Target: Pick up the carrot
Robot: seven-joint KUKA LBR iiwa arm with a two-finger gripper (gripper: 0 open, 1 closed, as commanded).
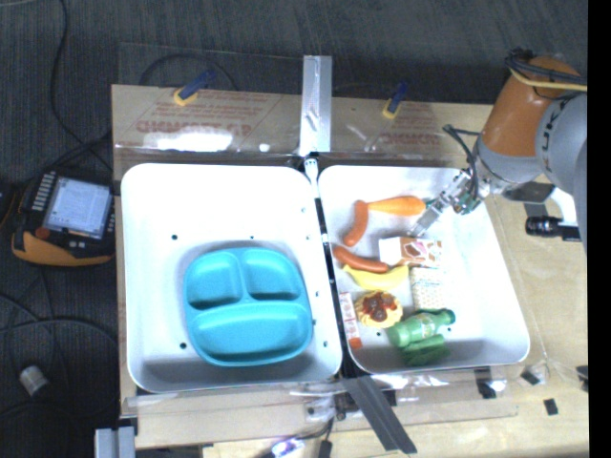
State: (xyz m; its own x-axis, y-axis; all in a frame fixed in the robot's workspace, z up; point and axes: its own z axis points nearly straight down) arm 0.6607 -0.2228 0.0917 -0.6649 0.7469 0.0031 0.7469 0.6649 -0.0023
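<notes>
The table (143, 113) carries two white bins side by side. The left bin (153, 208) contains a blue divided tray (248, 303). The right bin (496, 294) contains the carrot (396, 205) near its far wall, beside a curved sausage (357, 219), above a banana (374, 277) and a green bottle (420, 330). The end effector (427, 219) is positioned just right of the carrot's tip; whether it is open or closed cannot be determined.
</notes>
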